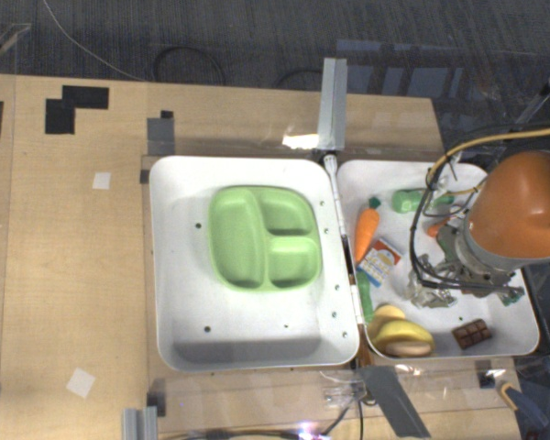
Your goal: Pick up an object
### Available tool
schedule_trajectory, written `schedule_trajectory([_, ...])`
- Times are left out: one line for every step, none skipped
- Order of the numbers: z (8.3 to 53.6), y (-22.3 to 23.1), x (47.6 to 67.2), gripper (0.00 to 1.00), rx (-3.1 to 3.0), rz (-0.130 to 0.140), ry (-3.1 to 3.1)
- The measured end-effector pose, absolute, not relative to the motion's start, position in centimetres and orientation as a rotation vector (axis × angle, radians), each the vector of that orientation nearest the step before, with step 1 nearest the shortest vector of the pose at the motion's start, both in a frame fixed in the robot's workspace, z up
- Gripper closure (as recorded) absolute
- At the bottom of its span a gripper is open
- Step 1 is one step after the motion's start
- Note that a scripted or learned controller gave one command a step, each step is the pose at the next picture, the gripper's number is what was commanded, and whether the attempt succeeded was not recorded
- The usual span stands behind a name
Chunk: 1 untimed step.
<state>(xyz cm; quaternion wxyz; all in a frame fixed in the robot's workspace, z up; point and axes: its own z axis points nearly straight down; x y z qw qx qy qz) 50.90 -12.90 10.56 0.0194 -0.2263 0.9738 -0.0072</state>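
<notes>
Plastic carrot lies in the right bin, left of the gripper: light, stiff, slick; probably best pinched across its thick middle. Can't tell the gripper's state, the arm hides it.

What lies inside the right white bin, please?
The right bin holds a toy carrot, a green piece, a small packet, a banana and a brown block. The arm covers its right part.

bench: pale wood, black squares | floor: dark grey carpet | cable: thin, white
</notes>
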Motion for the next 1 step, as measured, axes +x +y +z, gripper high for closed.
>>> schedule_trajectory([11.36, -17.05, 50.79, 1.0, -1.167, -0.007, 2.908])
